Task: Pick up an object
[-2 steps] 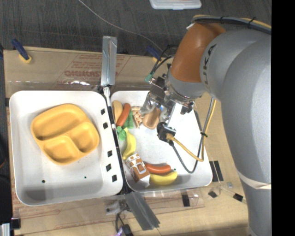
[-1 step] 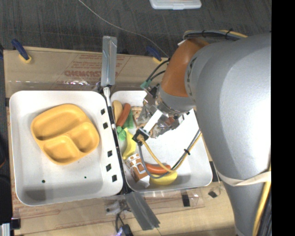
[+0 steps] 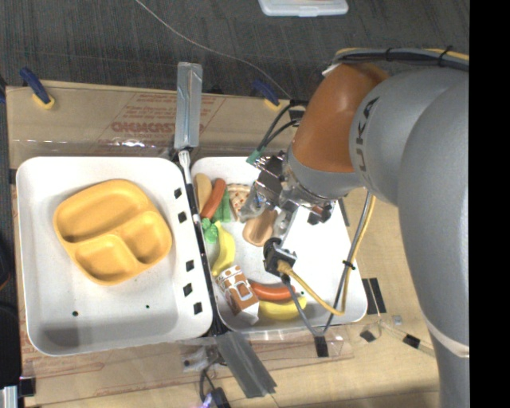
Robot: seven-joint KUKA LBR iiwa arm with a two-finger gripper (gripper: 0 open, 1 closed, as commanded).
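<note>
Toy food crowds the right bin (image 3: 355, 263): a banana (image 3: 280, 311) nearest, a red sausage (image 3: 269, 291), a brown carton (image 3: 239, 288). Above them the pincer (image 3: 267, 227) hangs over a tan piece (image 3: 256, 229); whether it grips, I cannot tell. Leftward, a yellow divided tray (image 3: 111, 229) fills the left bin (image 3: 48, 319).

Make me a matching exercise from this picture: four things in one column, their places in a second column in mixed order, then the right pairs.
Things:
1. yellow divided tray
2. end effector
3. banana
4. white lid

Places:
A. at the near edge of the right bin
B. on the dark floor beyond the bench, at the view's top edge
C. in the left bin
D. above the toy food in the middle of the right bin

Pairs: 1-C, 2-D, 3-A, 4-B
</note>
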